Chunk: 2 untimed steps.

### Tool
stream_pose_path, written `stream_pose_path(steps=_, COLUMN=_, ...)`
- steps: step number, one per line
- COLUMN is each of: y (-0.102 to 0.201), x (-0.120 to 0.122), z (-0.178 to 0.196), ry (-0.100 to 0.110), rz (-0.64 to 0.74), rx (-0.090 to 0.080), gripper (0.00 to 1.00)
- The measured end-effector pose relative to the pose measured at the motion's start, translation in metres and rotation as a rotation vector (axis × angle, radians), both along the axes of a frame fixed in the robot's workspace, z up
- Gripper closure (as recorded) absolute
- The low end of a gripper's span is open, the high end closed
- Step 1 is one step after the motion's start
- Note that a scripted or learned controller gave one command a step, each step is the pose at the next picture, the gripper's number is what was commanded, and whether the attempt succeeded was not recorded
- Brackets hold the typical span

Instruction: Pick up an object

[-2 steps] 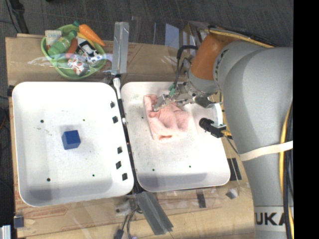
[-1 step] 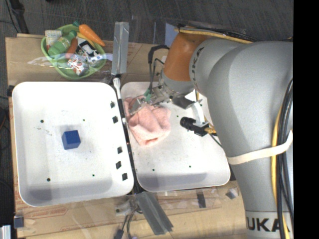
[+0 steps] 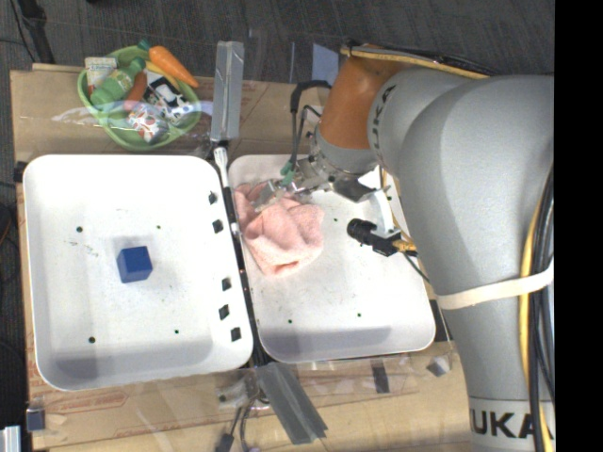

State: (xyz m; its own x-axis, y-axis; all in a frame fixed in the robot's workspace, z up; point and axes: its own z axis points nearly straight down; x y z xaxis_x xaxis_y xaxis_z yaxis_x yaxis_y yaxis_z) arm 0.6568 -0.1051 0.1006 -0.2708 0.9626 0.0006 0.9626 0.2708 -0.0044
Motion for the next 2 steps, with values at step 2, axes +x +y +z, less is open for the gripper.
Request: stream_pose_path(steps=2, y=0.0033, x=-0.0004, z=-0.0108, ry=0.002, rz=0.102, rx=0.002, gripper=0.00)
